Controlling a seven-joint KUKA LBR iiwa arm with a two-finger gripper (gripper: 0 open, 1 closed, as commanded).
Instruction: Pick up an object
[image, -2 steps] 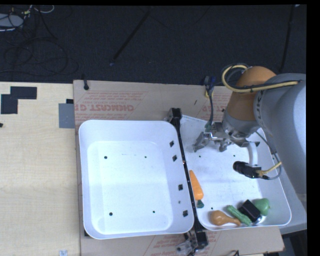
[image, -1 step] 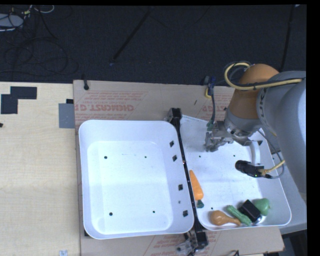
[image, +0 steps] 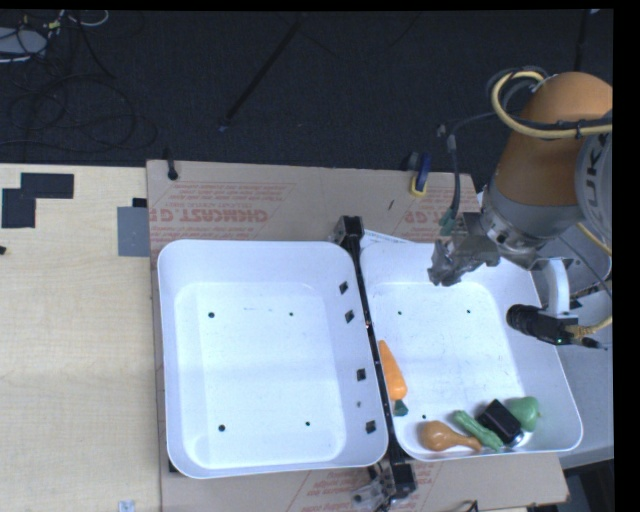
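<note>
My gripper (image: 447, 272) hangs over the far edge of the right bin (image: 470, 330), well above its floor, with nothing seen between its fingers. An orange carrot-like piece (image: 392, 372) lies along the right bin's left wall. Near the bin's front edge lie a tan pear-shaped toy (image: 442, 435), a green long piece (image: 476, 429), a black block (image: 499, 421) and a green rounded toy (image: 524, 409). All of them sit far below and in front of the gripper.
The left bin (image: 260, 360) stands beside the right one, joined by a black clamp strip (image: 362, 340). Both rest on a cardboard sheet (image: 250, 200). Cables and a black fitting (image: 535, 322) hang at the arm's right side.
</note>
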